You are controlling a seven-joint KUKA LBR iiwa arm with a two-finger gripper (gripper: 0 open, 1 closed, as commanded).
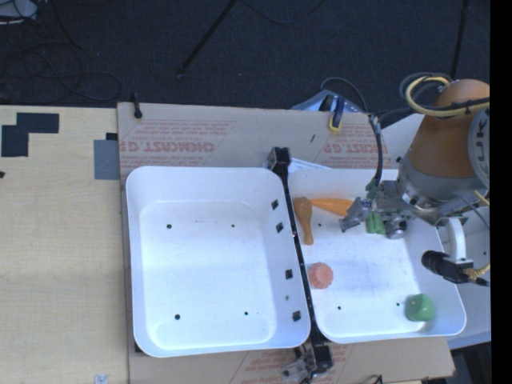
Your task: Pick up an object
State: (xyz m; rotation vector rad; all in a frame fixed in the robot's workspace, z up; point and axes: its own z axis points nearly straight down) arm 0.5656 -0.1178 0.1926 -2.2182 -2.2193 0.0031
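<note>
Clenched on nothing I can see, my claw [358,214] hovers beside the orange carrot [333,206], whose tapered shape may slip away if I close off-centre.

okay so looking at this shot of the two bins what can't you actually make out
- Tool, camera view: small and blurred against the right bin; open or shut can't be told.
- Small green piece by the tool: the wrist hardware hides part of it, so held or not is unclear.
- Arm: cut off by the right edge.
</note>
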